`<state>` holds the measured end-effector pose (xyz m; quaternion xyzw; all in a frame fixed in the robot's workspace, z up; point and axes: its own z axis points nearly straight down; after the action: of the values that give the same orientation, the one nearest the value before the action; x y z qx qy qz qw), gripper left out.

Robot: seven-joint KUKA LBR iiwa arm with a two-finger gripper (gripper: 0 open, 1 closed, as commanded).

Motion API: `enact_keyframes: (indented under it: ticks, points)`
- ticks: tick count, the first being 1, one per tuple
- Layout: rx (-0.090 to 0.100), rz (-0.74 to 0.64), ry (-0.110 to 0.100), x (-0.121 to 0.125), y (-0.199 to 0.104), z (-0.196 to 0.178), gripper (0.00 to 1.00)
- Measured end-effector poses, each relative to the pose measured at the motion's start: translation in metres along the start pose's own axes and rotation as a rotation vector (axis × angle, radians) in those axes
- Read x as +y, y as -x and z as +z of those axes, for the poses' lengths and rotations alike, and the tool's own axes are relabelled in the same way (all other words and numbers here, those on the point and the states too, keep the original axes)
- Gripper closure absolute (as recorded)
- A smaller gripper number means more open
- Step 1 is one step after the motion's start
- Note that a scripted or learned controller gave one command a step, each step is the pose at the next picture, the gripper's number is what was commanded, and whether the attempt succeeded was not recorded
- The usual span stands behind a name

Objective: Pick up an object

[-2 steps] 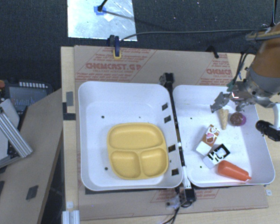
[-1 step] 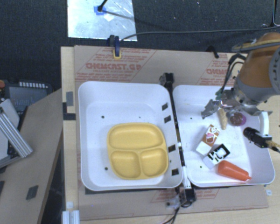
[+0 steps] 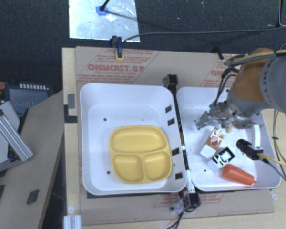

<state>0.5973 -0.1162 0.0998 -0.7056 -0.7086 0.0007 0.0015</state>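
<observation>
**Over the right bin, nothing in my grasp**

My gripper (image 3: 214,118) hung low in the right bin (image 3: 195,104), toward its back half, with my arm reaching in from the right. I could not tell whether my jaws stood wide or narrow; from above, the metal of my own wrist hid them. Nothing showed between them.

The things to pick lay just in front of me in that bin. A small printed box (image 3: 215,138), red, brown and white, sat nearest. A black-and-white block (image 3: 221,157) lay just beyond it, and an orange carrot (image 3: 238,174) rested close to the front wall.

In the left bin (image 3: 100,104) a yellow divided tray (image 3: 139,152) lay flat, well apart from me.
</observation>
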Motion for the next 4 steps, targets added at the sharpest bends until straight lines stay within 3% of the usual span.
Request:
enact_keyframes:
  ticks: [1, 4]
  points:
    - [-0.002, 0.001, 0.007, 0.002, 0.001, -0.014, 1.00]
    - [-0.003, 0.000, 0.010, -0.001, 0.011, -0.161, 1.00]
